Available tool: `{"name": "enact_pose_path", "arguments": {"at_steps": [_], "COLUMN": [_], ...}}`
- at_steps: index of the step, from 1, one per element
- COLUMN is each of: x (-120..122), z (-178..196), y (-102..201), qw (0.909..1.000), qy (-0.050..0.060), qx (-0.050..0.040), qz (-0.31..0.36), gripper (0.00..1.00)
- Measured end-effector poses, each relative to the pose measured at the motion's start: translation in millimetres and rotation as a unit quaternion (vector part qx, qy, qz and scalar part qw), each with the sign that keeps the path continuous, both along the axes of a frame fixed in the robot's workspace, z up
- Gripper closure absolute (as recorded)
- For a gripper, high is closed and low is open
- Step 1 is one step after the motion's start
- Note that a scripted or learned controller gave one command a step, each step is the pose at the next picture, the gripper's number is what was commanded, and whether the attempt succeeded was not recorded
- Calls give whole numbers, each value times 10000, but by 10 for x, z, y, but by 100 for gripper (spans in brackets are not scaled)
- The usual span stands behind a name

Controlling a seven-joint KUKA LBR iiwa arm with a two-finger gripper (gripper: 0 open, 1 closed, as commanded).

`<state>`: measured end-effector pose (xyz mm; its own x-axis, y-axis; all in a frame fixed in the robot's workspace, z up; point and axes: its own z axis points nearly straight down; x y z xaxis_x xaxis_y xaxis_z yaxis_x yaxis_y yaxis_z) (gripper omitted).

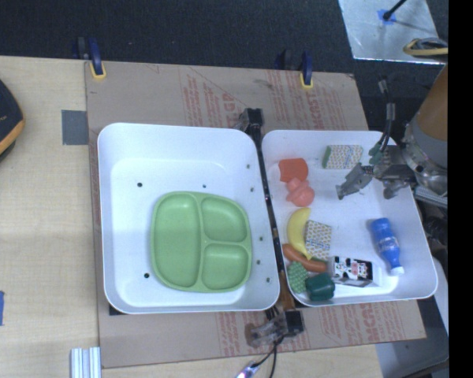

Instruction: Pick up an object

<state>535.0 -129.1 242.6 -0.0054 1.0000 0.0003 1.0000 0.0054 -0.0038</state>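
Item: blue bottle (385,244), rt bin (426,286), lying flat near far-right wall. Likely light, rigid plastic, smooth, may roll; grip across mid-body. Gripper (370,181) hovers over bin's upper part, fingers spread, nothing betw. them.

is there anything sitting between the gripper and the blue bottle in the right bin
Nothing visible. The gripper hovers near the right bin's upper right, and the blue bottle lies below it in the picture, with bare white floor between them.

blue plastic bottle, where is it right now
The blue plastic bottle lies in the right white bin, near its right wall, below the gripper and right of the small black-and-white card.
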Motion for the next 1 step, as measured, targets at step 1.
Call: {"name": "enact_pose_path", "arguments": {"at_steps": [1], "x": [590], "z": [-513], "y": [428], "qw": [10000], "qy": [-2], "qx": [-10], "qz": [2], "gripper": [0]}}
